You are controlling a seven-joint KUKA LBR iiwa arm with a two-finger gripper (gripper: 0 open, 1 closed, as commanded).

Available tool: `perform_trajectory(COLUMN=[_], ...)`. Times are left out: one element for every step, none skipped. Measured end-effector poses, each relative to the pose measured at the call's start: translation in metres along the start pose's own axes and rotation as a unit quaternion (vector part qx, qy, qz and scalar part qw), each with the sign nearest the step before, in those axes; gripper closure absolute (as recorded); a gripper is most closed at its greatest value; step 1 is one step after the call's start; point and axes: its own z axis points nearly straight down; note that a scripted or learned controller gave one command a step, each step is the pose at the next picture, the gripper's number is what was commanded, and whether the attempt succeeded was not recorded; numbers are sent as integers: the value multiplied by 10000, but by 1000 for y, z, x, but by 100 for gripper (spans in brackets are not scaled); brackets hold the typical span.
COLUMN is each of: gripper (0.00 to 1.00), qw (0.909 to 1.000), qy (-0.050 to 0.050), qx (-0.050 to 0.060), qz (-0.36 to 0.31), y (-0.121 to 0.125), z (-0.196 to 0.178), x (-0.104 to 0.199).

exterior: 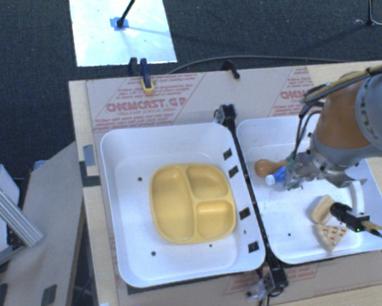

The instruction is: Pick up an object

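Your gripper (294, 175) sits low in the right bin (288, 240) beside the brown-handled object (268, 167); finger state indeterminable.

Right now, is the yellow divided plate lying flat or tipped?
Flat: the yellow plate rests level on the left bin's floor, compartments facing up.

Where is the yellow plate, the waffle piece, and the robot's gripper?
yellow plate (193, 203), camera view, on the ridge between its compartments.
waffle piece (331, 236), camera view, middle of its gridded face.
gripper (294, 179), camera view, at its tip.
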Motion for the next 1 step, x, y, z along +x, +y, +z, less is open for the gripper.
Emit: perform_trajectory(gripper=[100], qw=[10000], qy=[-7], qx=[-20], qz=[10], y=[-4], z=[-59], x=[-8])
